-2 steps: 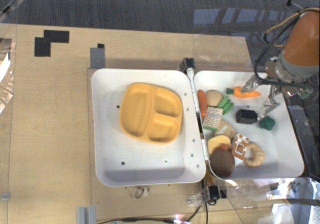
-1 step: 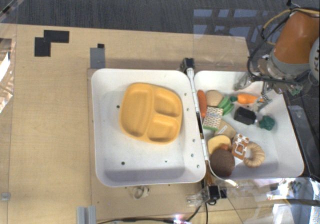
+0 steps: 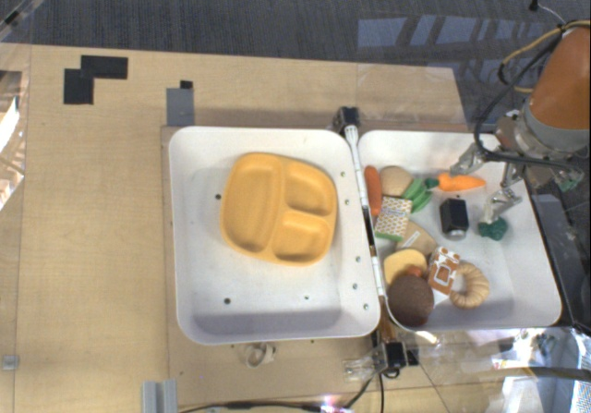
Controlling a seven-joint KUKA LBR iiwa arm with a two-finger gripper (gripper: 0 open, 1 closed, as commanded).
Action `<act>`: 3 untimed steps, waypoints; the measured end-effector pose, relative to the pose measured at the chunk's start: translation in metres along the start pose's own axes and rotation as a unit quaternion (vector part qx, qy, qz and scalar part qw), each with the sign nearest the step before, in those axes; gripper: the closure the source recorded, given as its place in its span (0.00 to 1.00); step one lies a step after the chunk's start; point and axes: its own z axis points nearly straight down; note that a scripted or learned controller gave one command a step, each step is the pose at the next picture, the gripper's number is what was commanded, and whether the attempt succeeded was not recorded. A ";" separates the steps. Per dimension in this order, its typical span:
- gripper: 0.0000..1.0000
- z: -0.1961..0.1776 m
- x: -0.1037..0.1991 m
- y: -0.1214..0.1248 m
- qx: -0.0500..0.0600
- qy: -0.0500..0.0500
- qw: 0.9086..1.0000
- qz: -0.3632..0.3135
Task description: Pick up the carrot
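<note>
1. Carrot (image 3: pixel 459 183) is being judged a light, stiff, smooth plastic toy; its orange middle is being favoured as the hold, across the narrow width.
2. It is lying in the right bin (image 3: pixel 540 296), near the far wall, green top towards the other toys.
3. Gripper (image 3: pixel 486 178) is being seen spread open, one finger on each side of the carrot, nothing clamped.

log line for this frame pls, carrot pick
task: pick carrot | gripper: open, over right bin | carrot: lying in bin between fingers, not lifted | tray: left bin
</note>
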 end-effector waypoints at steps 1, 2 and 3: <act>0.00 0.017 -0.001 0.001 -0.002 0.002 0.996 -0.086; 0.00 0.043 -0.009 0.001 0.002 -0.007 0.986 -0.169; 1.00 0.027 -0.013 -0.002 0.009 -0.012 0.986 -0.168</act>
